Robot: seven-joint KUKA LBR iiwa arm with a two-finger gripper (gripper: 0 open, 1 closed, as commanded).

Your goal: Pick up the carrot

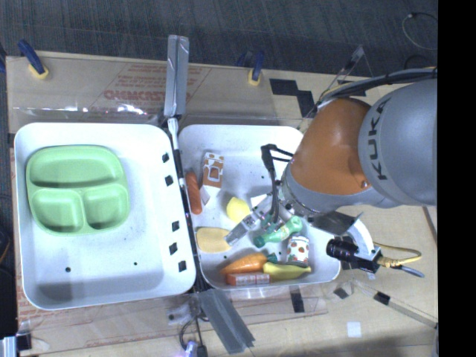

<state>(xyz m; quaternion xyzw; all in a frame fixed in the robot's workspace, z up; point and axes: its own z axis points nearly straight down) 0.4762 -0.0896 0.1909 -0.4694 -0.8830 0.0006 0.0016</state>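
Carrot lies in right bin, near its front edge, tip pointing left, just above a red bar-shaped item and beside a yellow banana-like piece. Hand sits low over bin's middle, above & right of carrot, next to a green-white bottle; can't tell if it's open or closed. Left bin has a green divided tray. Both bins on table.

Dark carpet floor behind a wooden bench.
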